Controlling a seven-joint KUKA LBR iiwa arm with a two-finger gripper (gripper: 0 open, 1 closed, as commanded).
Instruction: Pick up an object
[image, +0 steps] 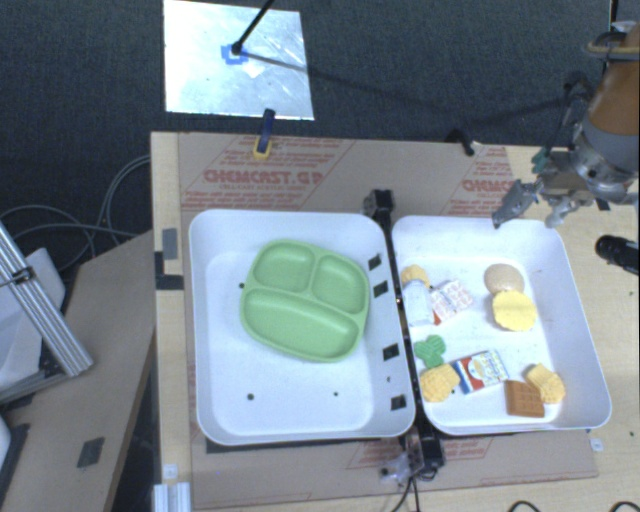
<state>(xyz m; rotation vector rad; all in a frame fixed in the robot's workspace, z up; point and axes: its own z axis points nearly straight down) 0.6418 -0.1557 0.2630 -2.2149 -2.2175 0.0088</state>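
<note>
Several small toy foods lie in the right bin (580, 330): a brown cracker (523, 399), a small carton (482, 370) and a yellow disc (514, 311). Left, a green divided plate (304, 300) fills its bin (215, 330). Farther back, the tool (545, 204) hovers above the right bin's far rim, fingers spread, holding nothing.

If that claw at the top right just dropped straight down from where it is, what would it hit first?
Probably the far right rim of the right bin, or the bench beside it. The gripper hangs near that corner, away from the toy food; depth is hard to judge.
</note>
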